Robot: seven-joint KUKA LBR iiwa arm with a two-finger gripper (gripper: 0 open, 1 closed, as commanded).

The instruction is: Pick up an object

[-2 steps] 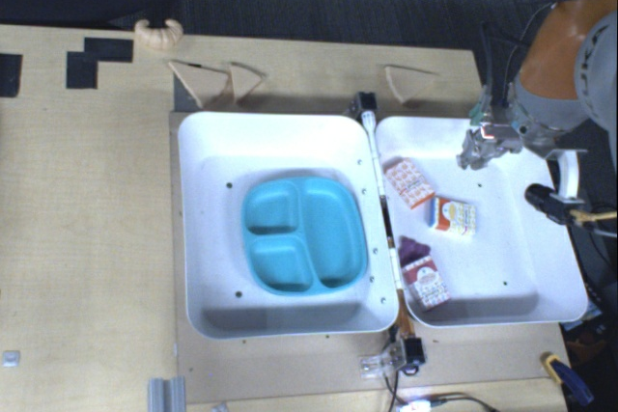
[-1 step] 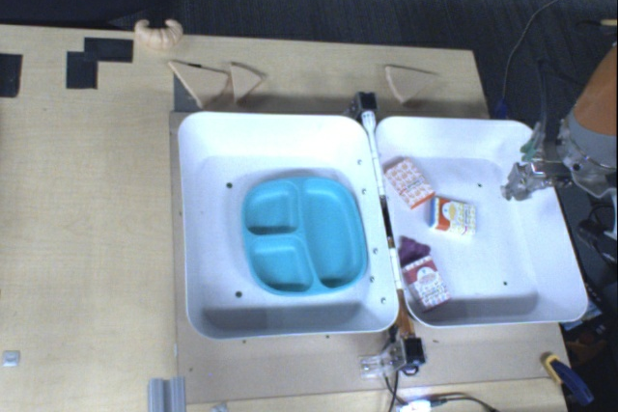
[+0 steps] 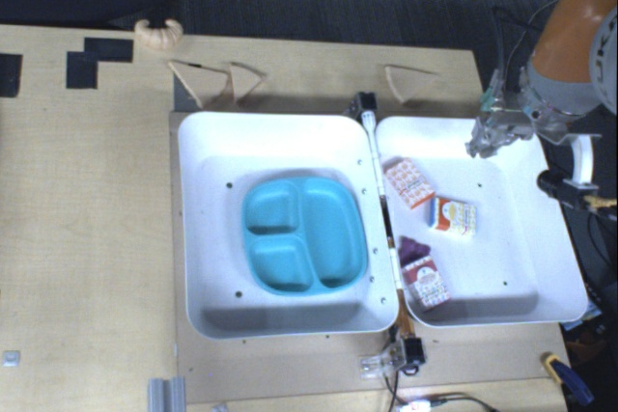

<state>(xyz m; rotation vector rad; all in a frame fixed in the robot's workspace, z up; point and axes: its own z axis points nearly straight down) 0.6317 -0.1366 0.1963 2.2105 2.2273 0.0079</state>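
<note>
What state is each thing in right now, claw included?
claw: above the right bin's far corner, holding nothing visible
blue divided tray: lying flat in the left bin
red patterned packet: flat in the right bin, near the divider
white and orange box: lying flat, mid-bin
purple item: beside the lower packet

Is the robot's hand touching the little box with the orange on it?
Apart. In the camera view, the hand sits near the right bin's top edge, and bare white floor shows between it and the orange-and-white box lower down.
</note>
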